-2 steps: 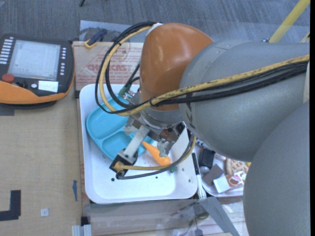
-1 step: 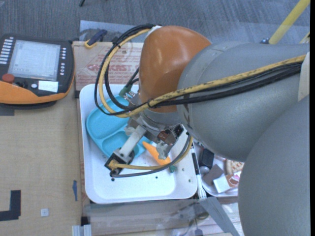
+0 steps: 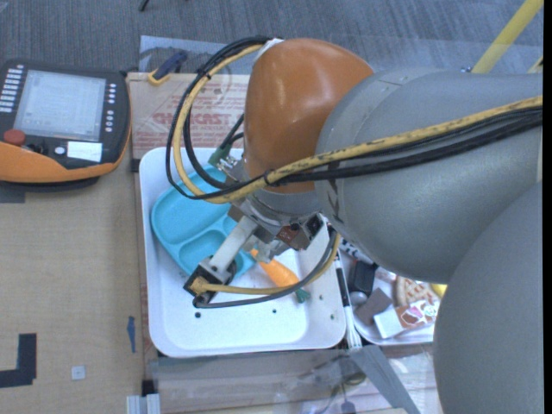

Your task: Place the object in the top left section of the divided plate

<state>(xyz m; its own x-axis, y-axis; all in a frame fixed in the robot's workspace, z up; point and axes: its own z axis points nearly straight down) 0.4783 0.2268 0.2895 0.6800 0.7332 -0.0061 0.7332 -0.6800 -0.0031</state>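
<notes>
Close by the jaws, grip unreadable, orange object beside blue divided plate.

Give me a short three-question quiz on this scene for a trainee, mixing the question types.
1. True or false: the blue divided plate lies in the left-hand white bin.
2. The orange object lies: A) in the right-hand bin; B) by the plate's lower right edge; C) in the plate's top left section.
3. What screened device sits left of the bins?
Key: 1 true; 2 B; 3 the teach pendant.
</notes>
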